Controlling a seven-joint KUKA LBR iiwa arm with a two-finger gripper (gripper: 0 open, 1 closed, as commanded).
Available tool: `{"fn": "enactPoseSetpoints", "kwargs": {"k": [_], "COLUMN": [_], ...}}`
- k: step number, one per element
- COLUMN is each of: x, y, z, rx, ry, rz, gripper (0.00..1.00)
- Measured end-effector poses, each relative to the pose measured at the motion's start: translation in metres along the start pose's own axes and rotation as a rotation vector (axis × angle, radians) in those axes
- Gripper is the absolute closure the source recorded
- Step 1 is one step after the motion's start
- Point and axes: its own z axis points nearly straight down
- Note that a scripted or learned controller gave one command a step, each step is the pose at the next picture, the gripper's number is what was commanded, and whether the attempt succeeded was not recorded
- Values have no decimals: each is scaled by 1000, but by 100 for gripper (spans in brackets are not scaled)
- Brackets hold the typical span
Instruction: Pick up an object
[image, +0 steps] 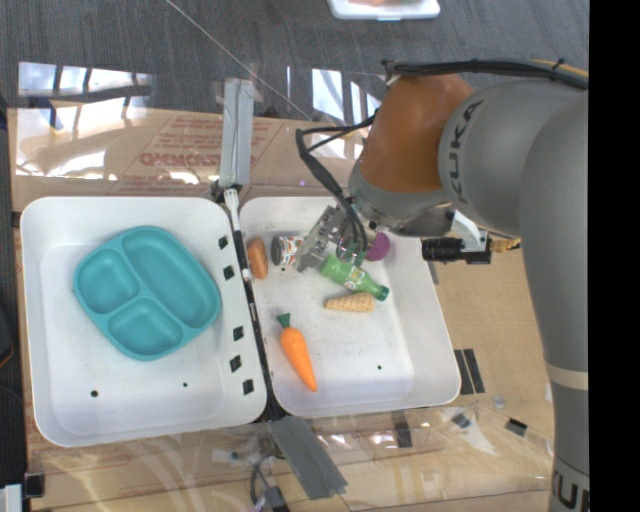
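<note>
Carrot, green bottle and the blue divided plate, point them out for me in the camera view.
carrot (298, 357): camera view, middle of its orange body, right bin.
green bottle (352, 275): camera view, middle of its body, right bin.
blue divided plate (147, 290): camera view, the ridge where its compartments meet, left bin.

Scene was evenly and fairly brightly lit from overhead — no dim areas. Both white bins read near-white with little surface detail. Shadows were soft: a faint one under the teal plate, a darker patch under the arm at the right bin's top edge. Bright window-like reflections sat on the clear sheet along the top, plus streaky glare on the transparent cover along the bottom edge. Orange band carried a soft highlight. Sharpness was moderate — small items in the right bin looked slightly soft, label text unreadable. Bin edges bowed slightly toward the frame borders.
</note>
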Motion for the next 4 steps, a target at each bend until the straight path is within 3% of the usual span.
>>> {"fn": "enactPoseSetpoints", "kwargs": {"k": [1,2,4], "x": [18,155,151], "y": [-29,36,36], "z": [-13,2,-18], "rx": [1,1,1], "ry": [0,3,1], "rz": [239,76,71], "gripper": [100,100,100]}}
